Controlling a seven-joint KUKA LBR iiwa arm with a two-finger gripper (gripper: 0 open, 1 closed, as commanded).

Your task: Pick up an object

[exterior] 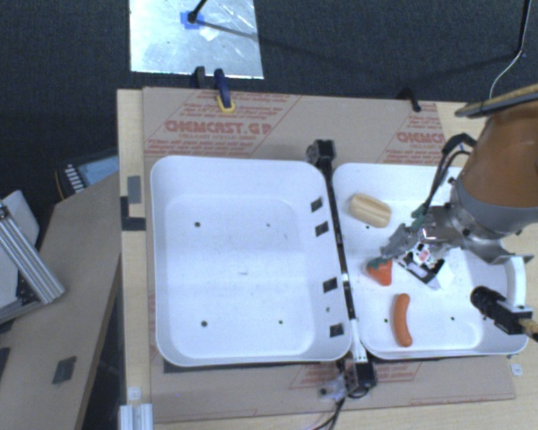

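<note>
We've got the arm (511, 164) coming in from the right, hanging over the right bin (457, 339), with the gripper (396, 246) low over the middle of that bin. Honestly we can't tell what state the gripper is in from this angle, the wrist hardware blurs into it.

The closest candidate for the pick looks like the small red piece (380, 271). It sits just below and slightly left of the gripper tip, close enough that it may be touching, but we can't say for sure. It's a stubby thing with no real long axis to line up on.

Other stuff in the same bin:
- a tan roll (369, 209) up and to the left of the gripper, near the divider (336, 249), long axis roughly left-right
- an orange sausage (402, 319) further toward the near edge, lying almost straight up-down in the view, apart from the red piece
- a black and white item (426, 265) right beside the gripper on the arm side, partly under the wrist

The left bin (175, 186) is over on the far side of the divider, so not in play here.

Our guess: if the red piece is the target, it's a short drop down-left. The black and white item crowding the gripper is the main thing that could get nudged or grabbed by mistake.
</note>
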